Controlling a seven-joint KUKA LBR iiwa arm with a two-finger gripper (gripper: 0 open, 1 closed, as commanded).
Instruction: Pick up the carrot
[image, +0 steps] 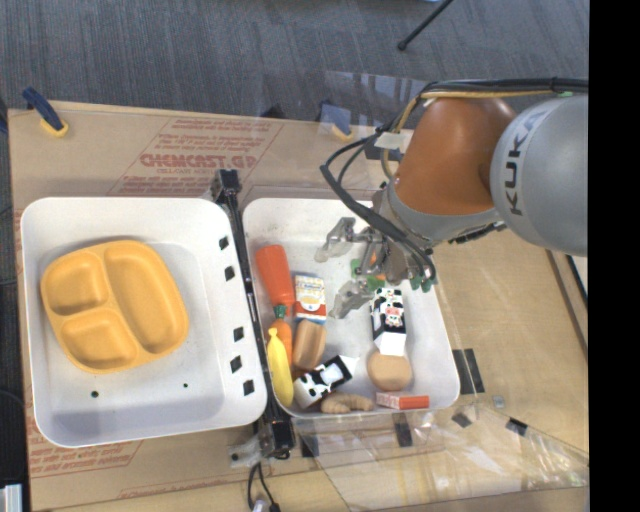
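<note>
The carrot (275, 275), a stubby orange-red piece, lies along the left wall of the right bin (437, 310), pointing toward the back. My gripper (344, 267) hangs over the middle of that bin, just right of the carrot and apart from it. It is open, and only bare bin floor shows between the grey fingertips (338, 236). The orange wrist and grey arm cover the bin's back right corner.
Beside the carrot are a small carton (310, 296), a banana (280, 368), a sausage-like roll (308, 345), two cow-patterned cartons (390, 320), a tan bun (390, 372) and a red box (403, 401). The left bin (60, 225) holds a yellow divided plate (113, 303).
</note>
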